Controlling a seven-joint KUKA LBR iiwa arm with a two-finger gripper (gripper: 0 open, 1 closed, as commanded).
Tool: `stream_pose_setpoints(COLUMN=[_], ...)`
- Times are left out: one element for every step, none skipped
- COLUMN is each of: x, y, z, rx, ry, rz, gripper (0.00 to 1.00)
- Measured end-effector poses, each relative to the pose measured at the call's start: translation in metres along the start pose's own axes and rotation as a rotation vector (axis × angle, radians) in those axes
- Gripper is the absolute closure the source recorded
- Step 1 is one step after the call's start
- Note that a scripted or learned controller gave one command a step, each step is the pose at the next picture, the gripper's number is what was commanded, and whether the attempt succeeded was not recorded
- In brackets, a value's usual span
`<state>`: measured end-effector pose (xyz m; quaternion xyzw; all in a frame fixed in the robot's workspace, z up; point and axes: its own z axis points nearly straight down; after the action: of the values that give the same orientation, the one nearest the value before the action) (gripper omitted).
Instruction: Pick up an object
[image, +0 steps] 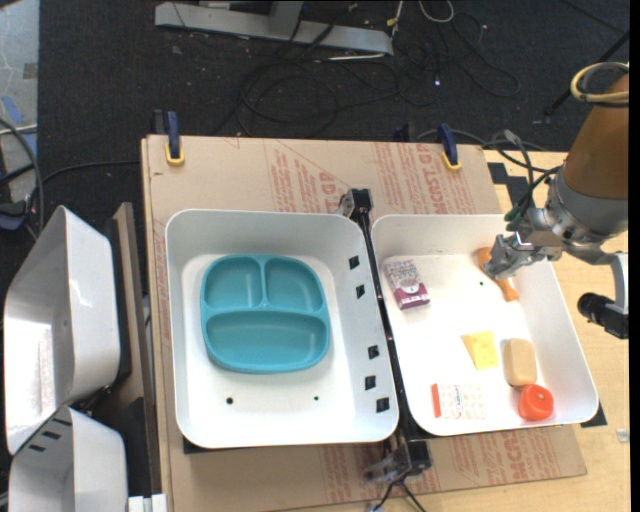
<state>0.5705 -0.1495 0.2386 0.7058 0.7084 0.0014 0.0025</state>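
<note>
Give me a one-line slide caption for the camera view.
Tool low over an orange item at the right bin's far edge; teal tray lies in the left bin.

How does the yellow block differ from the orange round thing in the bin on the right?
The yellow block is flat, squarish and pale yellow; the orange round thing is a bright orange-red disc. The yellow block lies near the bin's middle, while the orange round thing sits in its near right corner, just below a tan piece. Both are small and rest on the right bin floor.
</note>
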Motion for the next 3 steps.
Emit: stream_pose_setpoints(x=[0.062, 0.115, 0.169], y=[-0.004, -0.013, -0.022], z=[0.005, 0.016, 0.003], rx=[0.007, 0.008, 0.005], ry=[0.004, 0.003, 0.003], rz=[-0.005, -0.004, -0.005], gripper=[1.00, 1.00, 1.00])
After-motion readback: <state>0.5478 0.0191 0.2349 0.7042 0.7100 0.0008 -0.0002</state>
